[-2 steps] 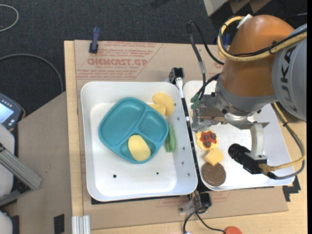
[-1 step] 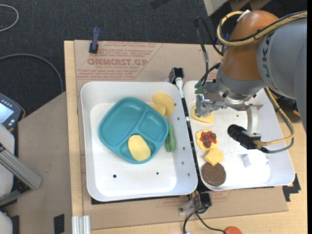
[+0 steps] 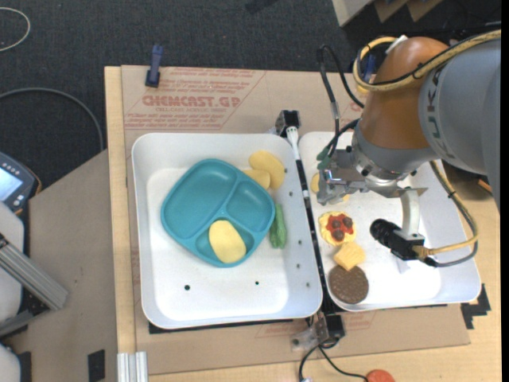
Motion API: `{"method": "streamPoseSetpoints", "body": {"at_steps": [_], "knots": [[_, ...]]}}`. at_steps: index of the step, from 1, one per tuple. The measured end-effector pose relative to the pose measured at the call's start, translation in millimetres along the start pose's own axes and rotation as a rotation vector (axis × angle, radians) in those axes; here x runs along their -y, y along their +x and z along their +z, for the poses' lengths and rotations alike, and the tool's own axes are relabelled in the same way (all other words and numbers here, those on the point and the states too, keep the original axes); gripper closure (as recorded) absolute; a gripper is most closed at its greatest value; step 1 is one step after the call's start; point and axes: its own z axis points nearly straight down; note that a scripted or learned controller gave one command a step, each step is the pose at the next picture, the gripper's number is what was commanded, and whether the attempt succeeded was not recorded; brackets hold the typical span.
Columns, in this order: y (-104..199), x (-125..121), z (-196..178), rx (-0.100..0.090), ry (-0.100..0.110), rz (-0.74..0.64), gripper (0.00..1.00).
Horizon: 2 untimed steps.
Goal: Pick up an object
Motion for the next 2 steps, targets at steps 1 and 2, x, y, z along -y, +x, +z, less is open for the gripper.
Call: {"method": "streamPoseSetpoints", "body": {"at_steps": [1, 2], "knots": [[-63, 15, 13, 0.001, -0.001, 0.004, 1.0], [-147, 74, 27, 0.003, 0.0, 0.01, 1.0]]}}
